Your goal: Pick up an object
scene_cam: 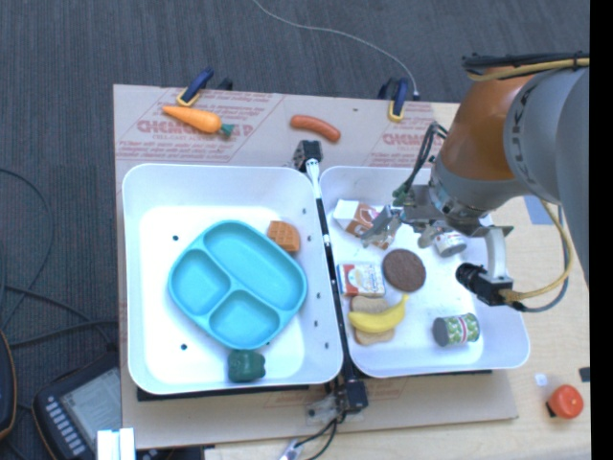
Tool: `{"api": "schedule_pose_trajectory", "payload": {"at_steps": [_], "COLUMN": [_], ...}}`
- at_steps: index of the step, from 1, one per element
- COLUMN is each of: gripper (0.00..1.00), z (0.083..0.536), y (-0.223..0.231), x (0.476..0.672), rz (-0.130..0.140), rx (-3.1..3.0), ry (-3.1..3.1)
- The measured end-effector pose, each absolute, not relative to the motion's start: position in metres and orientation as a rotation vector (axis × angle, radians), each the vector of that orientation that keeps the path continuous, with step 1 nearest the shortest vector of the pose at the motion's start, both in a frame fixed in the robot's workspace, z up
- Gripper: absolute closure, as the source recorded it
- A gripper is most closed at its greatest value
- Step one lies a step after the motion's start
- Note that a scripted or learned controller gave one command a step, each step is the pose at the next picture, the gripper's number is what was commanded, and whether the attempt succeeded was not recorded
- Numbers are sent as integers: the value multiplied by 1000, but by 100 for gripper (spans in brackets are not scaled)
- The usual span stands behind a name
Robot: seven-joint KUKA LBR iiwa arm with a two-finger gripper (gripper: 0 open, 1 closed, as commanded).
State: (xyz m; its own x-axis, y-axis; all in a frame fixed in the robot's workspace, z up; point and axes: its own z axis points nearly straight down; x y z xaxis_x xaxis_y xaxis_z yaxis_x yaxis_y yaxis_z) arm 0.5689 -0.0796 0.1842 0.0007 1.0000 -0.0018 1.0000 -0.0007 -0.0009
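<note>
1. Red print runs across the cardboard sheet (pixel 134 161) under both bins; it is too blurred to read. The red-and-white carton (pixel 361 279) and the can (pixel 456 330) carry labels that cannot be read either.
2. The left bin (pixel 134 257) holds a blue three-part plate (pixel 238 282) with nothing in its wells, an orange-brown block (pixel 283 236) just beside the plate's upper right edge, and a dark green lump (pixel 246 365) near the bin's front wall.
3. The right bin (pixel 512 348) holds a red-and-white packet (pixel 355 218) near its top left, the carton, a brown disc (pixel 404 270) just right of the carton, a banana (pixel 375 317) below them, and the can lying on its side at lower right.
4. On the cardboard behind the bins lie a toy carrot (pixel 192 119) and a sausage (pixel 315 127).
5. The arm (pixel 522 132) reaches in from the right and bends down over the right bin. The tool (pixel 388 226) sits low between the packet and the disc; whether it is spread or pinching anything cannot be told.
</note>
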Motion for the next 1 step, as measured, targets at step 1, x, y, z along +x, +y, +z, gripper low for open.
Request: {"api": "schedule_pose_trajectory", "payload": {"at_steps": [1], "gripper": [0], "z": [99], "y": [-97], "x": [538], "rz": [10], "rx": [2215], "ry": [2216]}}
